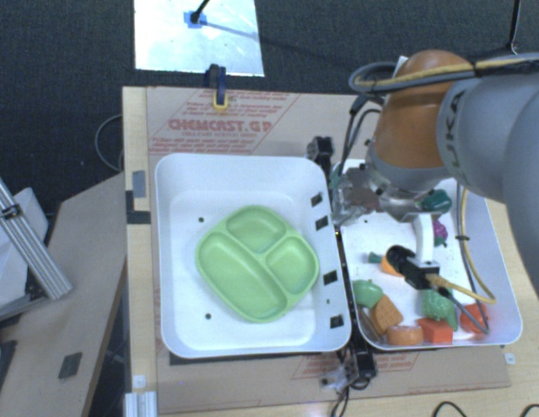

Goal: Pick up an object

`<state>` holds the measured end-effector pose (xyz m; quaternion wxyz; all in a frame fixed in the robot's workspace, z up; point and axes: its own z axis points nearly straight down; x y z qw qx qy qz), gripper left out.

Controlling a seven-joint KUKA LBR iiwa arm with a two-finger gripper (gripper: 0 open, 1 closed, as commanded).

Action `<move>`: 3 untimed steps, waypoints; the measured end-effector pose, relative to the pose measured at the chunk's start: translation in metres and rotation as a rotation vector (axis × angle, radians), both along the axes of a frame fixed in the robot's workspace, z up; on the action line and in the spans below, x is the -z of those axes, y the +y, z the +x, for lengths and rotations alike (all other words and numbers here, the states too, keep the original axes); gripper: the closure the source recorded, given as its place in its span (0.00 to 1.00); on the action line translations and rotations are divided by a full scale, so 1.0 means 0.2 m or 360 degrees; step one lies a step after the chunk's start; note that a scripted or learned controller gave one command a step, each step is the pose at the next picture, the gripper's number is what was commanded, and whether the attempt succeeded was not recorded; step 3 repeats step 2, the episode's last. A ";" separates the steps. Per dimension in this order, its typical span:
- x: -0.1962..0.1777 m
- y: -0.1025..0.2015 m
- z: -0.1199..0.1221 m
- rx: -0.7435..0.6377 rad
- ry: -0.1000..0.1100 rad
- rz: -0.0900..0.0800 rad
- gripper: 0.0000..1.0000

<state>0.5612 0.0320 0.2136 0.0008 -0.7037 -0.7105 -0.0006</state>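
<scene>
Several small toys [387,313] crowd the right bin [497,272] near the gripper [352,196], whose state the wrist [417,137] hides.

tan bench [235,120] with red print bears the left bin [178,233] and right bin [502,276], side by side.

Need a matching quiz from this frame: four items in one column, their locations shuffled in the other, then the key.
Items
1. green plate
2. red block
3. purple toy
4. blue clamp

Locations
A. near edge of the right bin
B. far edge of the cardboard sheet, outside both bins
C. middle of the left bin
D. right bin, farther back, close beside the arm

Pairs: 1-C, 2-A, 3-D, 4-B
</scene>
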 end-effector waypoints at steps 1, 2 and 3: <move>-0.01 0.26 -0.12 0.0000 0.0001 0.0001 1.00; -0.02 0.22 -0.12 0.0012 -0.0002 -0.0002 1.00; -0.02 0.22 -0.12 0.0012 -0.0002 -0.0002 1.00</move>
